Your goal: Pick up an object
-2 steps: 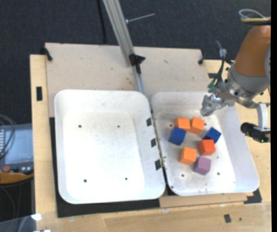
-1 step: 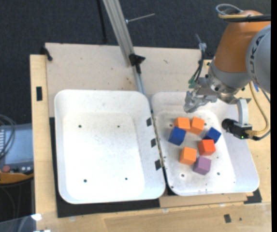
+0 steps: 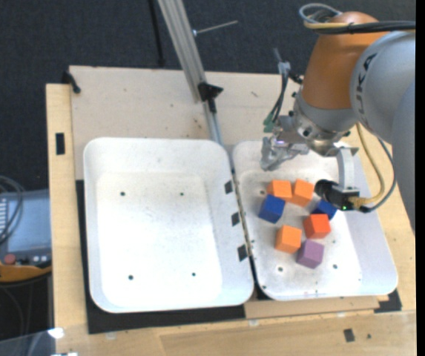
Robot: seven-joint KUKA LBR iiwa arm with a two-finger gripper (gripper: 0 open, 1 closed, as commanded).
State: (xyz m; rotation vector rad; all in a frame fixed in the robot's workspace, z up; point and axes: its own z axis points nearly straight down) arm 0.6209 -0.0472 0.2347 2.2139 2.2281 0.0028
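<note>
Orange and blue blocks sat bunched in the right bin, and the gripper hung over that bin's far-left corner, just short of the cluster. How its grasp stood, I could not tell; the wrist hid it, and nothing showed as held. Two orange cubes lay touching side by side nearest the tool, a blue cube sat just beside them toward the divider, and a second blue cube rested against a red cube. Another orange cube and a purple cube lay touching, nearer the front. The left bin lay alongside.

Trouble, as I judged it, sat in the crowding. With the orange pair pressed together, a descent onto them could have landed on a top face instead of straddling one block, or shoved both aside. The tool also hovered close to the bin wall and the divider, so a drop there might have clipped the rim and closed on nothing. The lone blue cube by the divider looked the cleaner target, though the wall left little room on that side.
</note>
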